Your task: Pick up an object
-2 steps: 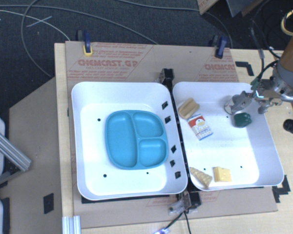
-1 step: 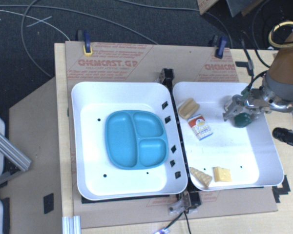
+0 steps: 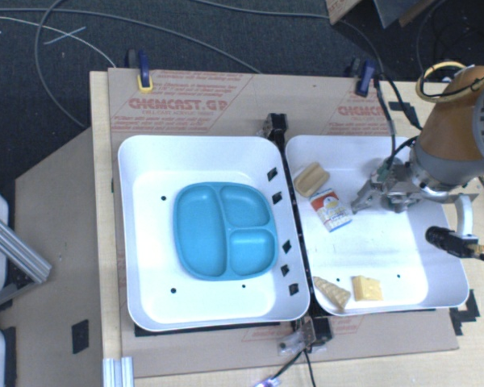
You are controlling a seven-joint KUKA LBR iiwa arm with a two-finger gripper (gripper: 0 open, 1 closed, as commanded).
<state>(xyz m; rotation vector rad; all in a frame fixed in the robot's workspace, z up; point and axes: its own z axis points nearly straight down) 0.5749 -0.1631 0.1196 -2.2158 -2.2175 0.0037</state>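
Left bin (image 3: 137, 240): at its centre you see a blue divided plate (image 3: 224, 230), lying flat and well apart from the arm. Right bin (image 3: 444, 285): a tan bread-like piece (image 3: 310, 178) lies at about 10 o'clock; just below it, touching or nearly so, a small red-and-white packet (image 3: 331, 211); at 7 o'clock a pale wedge (image 3: 332, 293) and beside it a yellow block (image 3: 367, 288). The gripper (image 3: 365, 199) sits low at 1 o'clock, just right of the packet; whether its fingers are apart or together you cannot tell. Judged step: the approach, nothing held. The packet is the likely target; your next move calls for a short shift toward 9 o'clock to centre over it before closing.
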